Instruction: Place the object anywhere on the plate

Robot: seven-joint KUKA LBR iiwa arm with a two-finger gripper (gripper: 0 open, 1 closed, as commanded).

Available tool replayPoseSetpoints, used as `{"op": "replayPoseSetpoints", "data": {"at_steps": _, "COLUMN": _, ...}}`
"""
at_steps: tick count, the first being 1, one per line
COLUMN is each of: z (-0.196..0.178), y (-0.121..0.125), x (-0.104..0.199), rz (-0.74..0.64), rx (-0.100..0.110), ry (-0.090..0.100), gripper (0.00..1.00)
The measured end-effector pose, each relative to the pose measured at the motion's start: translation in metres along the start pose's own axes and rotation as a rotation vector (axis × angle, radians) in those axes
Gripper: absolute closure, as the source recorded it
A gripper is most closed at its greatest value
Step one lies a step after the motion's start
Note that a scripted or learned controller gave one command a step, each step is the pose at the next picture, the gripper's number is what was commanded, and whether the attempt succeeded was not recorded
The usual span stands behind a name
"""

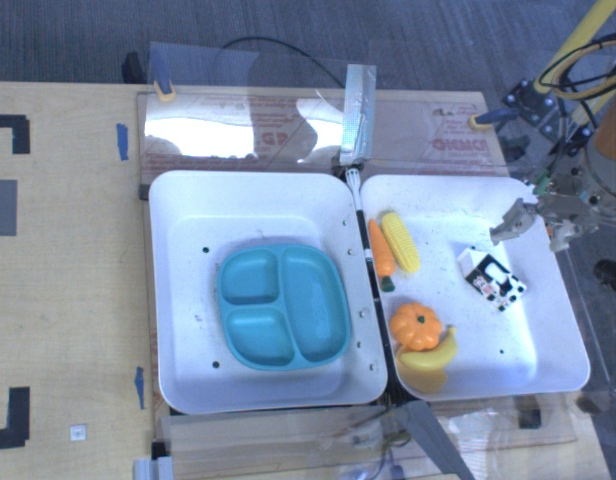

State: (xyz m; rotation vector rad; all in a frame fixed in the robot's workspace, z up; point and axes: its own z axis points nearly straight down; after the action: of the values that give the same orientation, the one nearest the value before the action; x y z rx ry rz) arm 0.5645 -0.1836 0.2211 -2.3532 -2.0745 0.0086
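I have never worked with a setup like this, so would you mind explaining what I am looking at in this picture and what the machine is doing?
This is one camera fixed above a bench, looking down at a slant. The bench carries two shallow white bins side by side. The left bin holds a blue plate with three compartments. The right bin holds toy food along its left wall: a carrot, a corn cob, a small orange pumpkin and a banana touching it. Further right lies a small black-and-white object; I cannot tell what it is. The machine is a robot arm reaching in from the right; its gripper is at the right bin's far right edge, with nothing visibly held. Its job is to put an object on the plate, which has nothing on it yet.
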Motion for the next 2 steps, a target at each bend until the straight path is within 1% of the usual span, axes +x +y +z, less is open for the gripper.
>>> {"op": "replayPoseSetpoints", "data": {"at_steps": 1, "z": -0.1304, "y": 0.0405, "x": 0.0231, "rz": -0.235, "rx": -0.011, "ry": -0.002, "gripper": 0.00}}
{"op": "replayPoseSetpoints", "data": {"at_steps": 2, "z": -0.1328, "y": 0.0412, "x": 0.0236, "rz": -0.237, "rx": 0.000, "ry": -0.004, "gripper": 1.00}}
